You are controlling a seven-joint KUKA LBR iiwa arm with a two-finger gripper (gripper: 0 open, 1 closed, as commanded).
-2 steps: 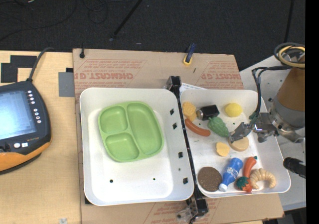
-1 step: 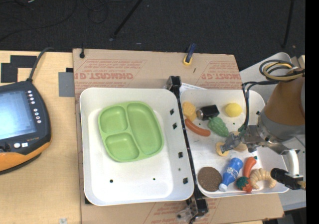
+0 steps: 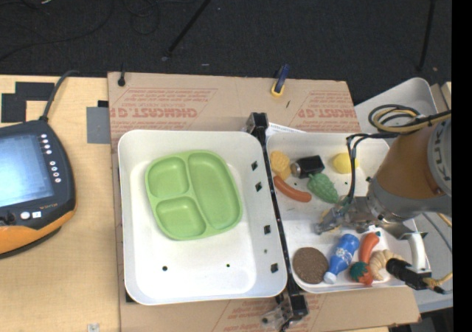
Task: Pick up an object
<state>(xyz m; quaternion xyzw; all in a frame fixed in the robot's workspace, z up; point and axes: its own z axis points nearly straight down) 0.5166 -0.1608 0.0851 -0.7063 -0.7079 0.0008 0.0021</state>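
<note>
Hovering low in the right bin (image 3: 295, 198), the hand (image 3: 335, 218) is sitting just above the blue bottle (image 3: 341, 254) among toy foods, whether spread or closed I cannot tell, and nothing is looking lifted yet, so the pick is seeming barely begun.

Small blue and white plastic bottle (image 3: 340, 255) lies tilted just below the claw (image 3: 333, 218), red toy hot dog (image 3: 292, 189) off to its left.
</note>
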